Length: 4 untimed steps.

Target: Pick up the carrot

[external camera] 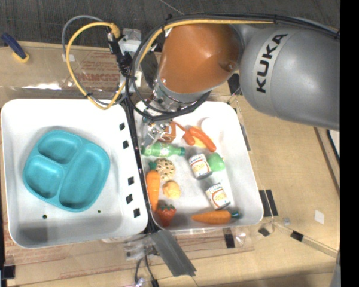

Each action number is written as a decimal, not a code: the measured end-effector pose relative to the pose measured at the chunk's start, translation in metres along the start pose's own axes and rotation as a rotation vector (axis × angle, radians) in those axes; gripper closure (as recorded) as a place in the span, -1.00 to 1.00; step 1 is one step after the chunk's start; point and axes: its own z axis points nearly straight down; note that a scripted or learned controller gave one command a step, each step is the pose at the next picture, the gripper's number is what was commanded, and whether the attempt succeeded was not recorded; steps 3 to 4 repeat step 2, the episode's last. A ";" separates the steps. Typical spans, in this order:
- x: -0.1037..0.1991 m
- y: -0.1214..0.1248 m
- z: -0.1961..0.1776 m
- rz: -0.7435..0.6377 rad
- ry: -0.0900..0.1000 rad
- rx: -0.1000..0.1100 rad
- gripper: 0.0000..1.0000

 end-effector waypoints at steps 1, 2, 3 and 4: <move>0.074 0.020 -0.002 0.147 0.004 0.002 1.00; 0.094 0.042 0.032 -0.020 0.000 -0.002 1.00; 0.094 0.042 0.032 -0.020 0.000 -0.002 1.00; 0.094 0.042 0.032 -0.020 0.000 -0.002 1.00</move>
